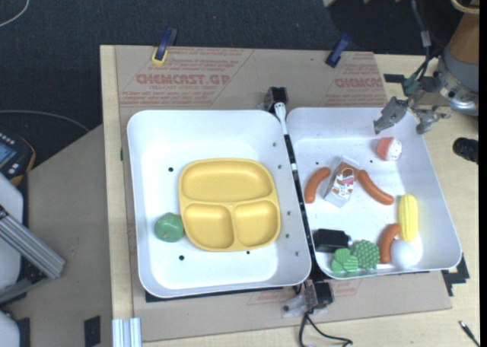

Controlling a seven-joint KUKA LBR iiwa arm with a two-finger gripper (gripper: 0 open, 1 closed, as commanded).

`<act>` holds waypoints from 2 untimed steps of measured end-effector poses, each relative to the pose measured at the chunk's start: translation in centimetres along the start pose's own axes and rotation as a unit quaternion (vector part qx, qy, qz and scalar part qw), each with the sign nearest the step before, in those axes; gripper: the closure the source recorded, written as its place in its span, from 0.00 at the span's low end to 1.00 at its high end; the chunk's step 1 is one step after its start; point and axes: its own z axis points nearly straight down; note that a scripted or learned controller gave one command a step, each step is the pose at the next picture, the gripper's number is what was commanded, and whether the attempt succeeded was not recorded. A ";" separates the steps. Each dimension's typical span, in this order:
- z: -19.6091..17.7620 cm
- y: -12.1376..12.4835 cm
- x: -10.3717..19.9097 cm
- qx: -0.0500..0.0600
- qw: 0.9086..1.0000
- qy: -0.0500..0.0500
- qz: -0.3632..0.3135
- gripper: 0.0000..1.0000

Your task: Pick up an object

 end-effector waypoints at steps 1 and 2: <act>-0.8 0.3 0.0 -0.007 1.000 -0.002 -0.001 0.00; 3.7 0.4 -0.6 -0.004 1.000 -0.001 -0.001 0.00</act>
